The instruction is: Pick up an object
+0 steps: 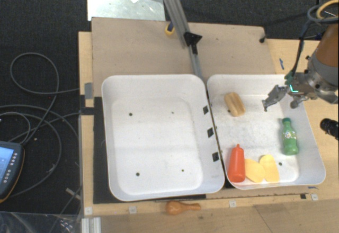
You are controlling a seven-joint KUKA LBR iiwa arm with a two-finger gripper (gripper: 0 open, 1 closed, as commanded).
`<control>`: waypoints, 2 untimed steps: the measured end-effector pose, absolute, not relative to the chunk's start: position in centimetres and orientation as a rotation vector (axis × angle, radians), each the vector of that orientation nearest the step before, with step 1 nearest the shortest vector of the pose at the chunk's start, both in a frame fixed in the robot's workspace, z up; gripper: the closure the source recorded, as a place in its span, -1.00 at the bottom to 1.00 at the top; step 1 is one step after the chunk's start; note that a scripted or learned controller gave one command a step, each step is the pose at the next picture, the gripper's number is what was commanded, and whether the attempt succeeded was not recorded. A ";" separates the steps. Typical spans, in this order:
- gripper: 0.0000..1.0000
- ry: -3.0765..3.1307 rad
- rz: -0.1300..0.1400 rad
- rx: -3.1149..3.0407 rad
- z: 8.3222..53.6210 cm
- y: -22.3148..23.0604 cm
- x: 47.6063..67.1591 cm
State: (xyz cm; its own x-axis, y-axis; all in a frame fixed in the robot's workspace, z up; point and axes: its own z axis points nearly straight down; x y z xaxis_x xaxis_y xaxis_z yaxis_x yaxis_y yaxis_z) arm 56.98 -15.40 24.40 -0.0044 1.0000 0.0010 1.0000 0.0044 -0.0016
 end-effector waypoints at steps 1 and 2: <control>-1.00 -2.226 -0.002 -2.218 24.5 -15.4 57.0; -1.00 -2.220 0.002 -2.219 20.0 -15.2 56.3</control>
State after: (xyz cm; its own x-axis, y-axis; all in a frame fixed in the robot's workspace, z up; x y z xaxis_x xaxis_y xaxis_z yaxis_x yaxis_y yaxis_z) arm 56.28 -15.18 20.02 -0.0005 1.0000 0.0009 1.0000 0.0005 -0.0026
